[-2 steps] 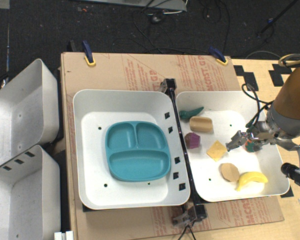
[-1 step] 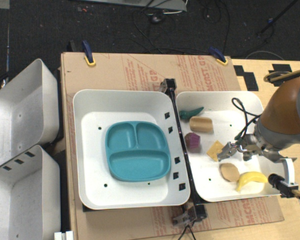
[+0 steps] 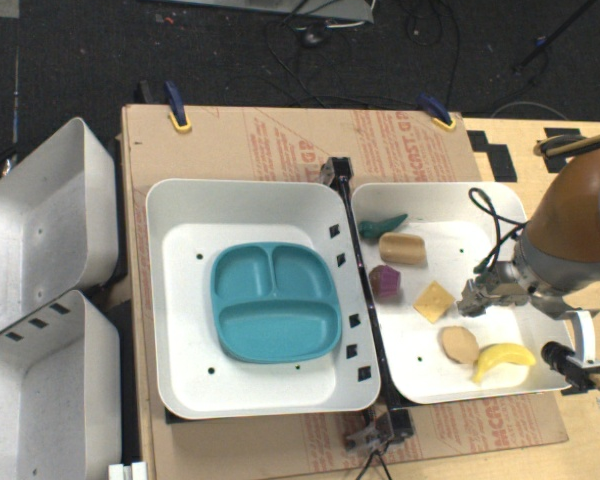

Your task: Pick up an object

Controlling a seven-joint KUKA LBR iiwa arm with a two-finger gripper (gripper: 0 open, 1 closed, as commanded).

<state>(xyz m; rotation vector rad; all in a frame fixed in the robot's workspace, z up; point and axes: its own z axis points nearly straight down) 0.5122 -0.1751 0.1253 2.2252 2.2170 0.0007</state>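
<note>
From my remote station, I see the arm (image 3: 570,230) reaching in from the right, its gripper (image 3: 477,296) low in the right bin (image 3: 500,200) — just right of a yellow cheese-like wedge (image 3: 433,301). Whether the pincer is spread or pressed together, I cannot tell. Near it lie a tan oval piece (image 3: 459,344) and a banana (image 3: 502,361); farther back, a tan bread-like block (image 3: 402,248), a purple item (image 3: 385,281) and a teal piece (image 3: 380,226). The left bin (image 3: 170,268) holds a teal divided tray (image 3: 276,302). Red print on the cardboard (image 3: 280,138) — reversed, unreadable.
</note>
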